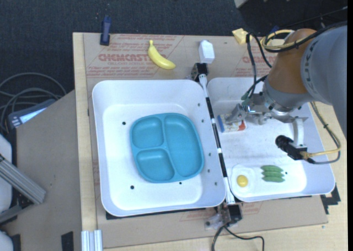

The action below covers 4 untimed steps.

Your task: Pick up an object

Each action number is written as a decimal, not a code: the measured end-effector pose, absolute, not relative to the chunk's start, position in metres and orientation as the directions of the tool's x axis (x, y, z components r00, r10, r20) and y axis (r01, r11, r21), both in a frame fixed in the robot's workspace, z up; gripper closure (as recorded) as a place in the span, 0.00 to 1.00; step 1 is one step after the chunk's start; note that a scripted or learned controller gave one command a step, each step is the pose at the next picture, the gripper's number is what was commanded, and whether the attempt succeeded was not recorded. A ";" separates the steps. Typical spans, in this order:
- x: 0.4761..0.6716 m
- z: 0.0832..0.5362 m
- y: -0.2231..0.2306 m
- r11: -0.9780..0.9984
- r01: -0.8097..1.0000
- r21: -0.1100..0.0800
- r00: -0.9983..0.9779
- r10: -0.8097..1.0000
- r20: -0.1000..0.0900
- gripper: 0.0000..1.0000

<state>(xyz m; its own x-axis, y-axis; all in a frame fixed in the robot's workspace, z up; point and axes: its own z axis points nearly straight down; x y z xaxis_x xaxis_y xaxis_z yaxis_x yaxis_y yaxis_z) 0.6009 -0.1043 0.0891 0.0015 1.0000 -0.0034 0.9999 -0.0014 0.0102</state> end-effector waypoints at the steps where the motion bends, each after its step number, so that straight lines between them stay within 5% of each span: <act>1: 0.617 0.089 -0.114 0.001 1.000 0.006 -0.001 1.000 0.001 0.00; 2: 0.603 0.089 -0.102 -0.001 1.000 0.010 0.001 1.000 -0.002 0.00; 3: 0.634 0.089 -0.118 0.001 1.000 0.008 -0.001 1.000 0.000 0.00; 4: 0.642 0.088 -0.103 0.000 1.000 0.008 0.000 1.000 -0.003 0.00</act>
<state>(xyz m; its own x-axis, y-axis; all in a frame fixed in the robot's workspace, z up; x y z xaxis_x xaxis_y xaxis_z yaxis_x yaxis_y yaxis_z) 0.6416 -0.1029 0.0883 -0.0004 1.0000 -0.0027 1.0000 0.0004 0.0079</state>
